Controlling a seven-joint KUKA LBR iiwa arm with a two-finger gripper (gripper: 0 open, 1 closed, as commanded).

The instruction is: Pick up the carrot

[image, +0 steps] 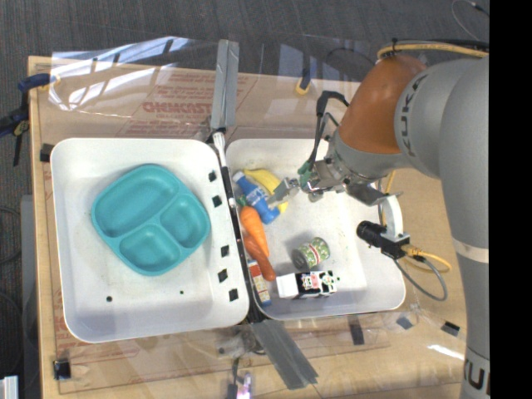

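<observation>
Carrot [255, 241] sits in the right bin [378, 293], lying along the left wall beside the divider, orange, tapered, its thin end pointing toward the near edge. From the camera view I have it running lengthwise, its upper end just beside a blue object [255, 198] with a yellow piece [264, 178] beyond that. A white toy vehicle [308, 284] lies near its tip and a small greenish can [312, 252] stands to its right. The gripper [301, 185] hovers above the far part of that bin, near the yellow and blue pieces, apart from the carrot and holding nothing that I can make out. Whether the pincer is apart or together I cannot tell; it is too small and dark against the wrist.

My judgement: I want to come toward the near edge, line up across the carrot's thicker middle, and descend with room off the bin wall. The wall is the risk; one side could catch it. The teal divided plate [150, 219] in the left bin [75, 306] is well apart.
</observation>
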